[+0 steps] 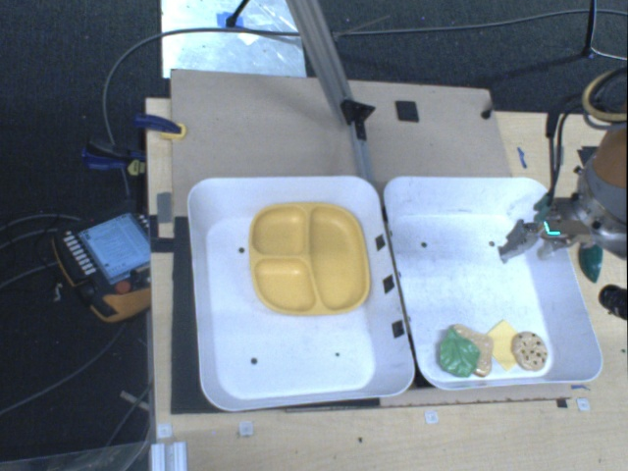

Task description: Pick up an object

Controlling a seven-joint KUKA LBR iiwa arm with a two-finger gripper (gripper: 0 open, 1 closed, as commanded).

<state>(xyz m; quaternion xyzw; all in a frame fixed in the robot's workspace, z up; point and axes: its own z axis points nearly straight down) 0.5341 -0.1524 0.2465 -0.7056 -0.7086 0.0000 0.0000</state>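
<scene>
Leftmost, at the middle left of the frame, a handheld controller (106,263) with a small screen is seen lying on the dark floor, with blue-handled clamps (128,143) above it at the bench's edge. Next, the left bin (294,381) is occupied by a yellow divided plate (310,259), which rests flat in the bin's upper half. A grey pole (324,47) is seen slanting down from the top of the frame to the seam between the two bins.

In the right bin (461,263), the candidate objects are gathered at the lower right of the frame: a green leafy piece (454,353), a tan toast-like piece (480,349) touching it, a yellow wedge (502,341) just beside that, and a round speckled cookie (530,350) at the end of the row. All are lying on the bin floor.

The gripper (520,241) is placed over the upper right part of that bin, well apart from the row of objects. Whether its fingers are apart or together cannot be told at this angle, and nothing can be made out between them.

The task is judged to be at an early stage: no object has been lifted, and the approach to the lower corner, the descent, the grasp and the lift are all left to be done.
</scene>
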